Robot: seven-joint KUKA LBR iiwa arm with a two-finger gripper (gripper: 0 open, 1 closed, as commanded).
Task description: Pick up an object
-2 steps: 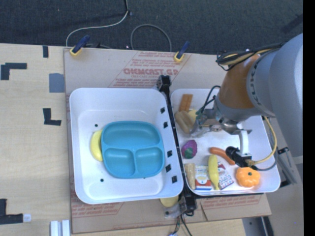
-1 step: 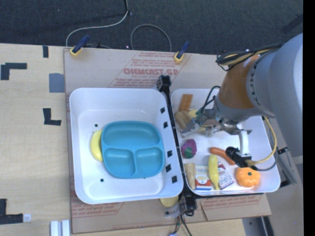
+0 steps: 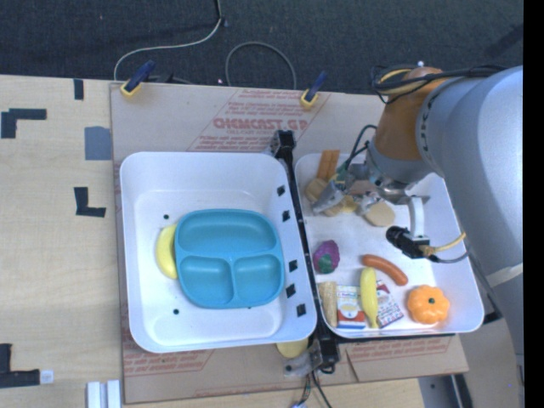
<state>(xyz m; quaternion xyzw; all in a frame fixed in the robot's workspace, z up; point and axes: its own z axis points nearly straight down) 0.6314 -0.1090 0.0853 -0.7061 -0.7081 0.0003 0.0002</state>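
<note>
My gripper (image 3: 330, 195) is low in the back left corner of the right bin (image 3: 450, 228), close to the divider between the bins. It hangs over a pale tan food piece (image 3: 338, 208), and an orange-tan piece (image 3: 326, 165) lies just behind it. The wrist covers part of what is under it. A beige round piece (image 3: 380, 215) lies just right of the gripper. Further forward in this bin are a purple object (image 3: 326, 256), a red sausage (image 3: 384, 269), a yellow banana (image 3: 368, 292), a small printed carton (image 3: 348, 306) and an orange pumpkin (image 3: 427, 304).
The left bin (image 3: 144, 185) holds a blue divided plate (image 3: 229, 257) with a yellow object (image 3: 165, 252) sticking out from under its left edge. The grey arm (image 3: 476, 143) crosses the right bin's back right part. Black clips run along the divider (image 3: 293, 228).
</note>
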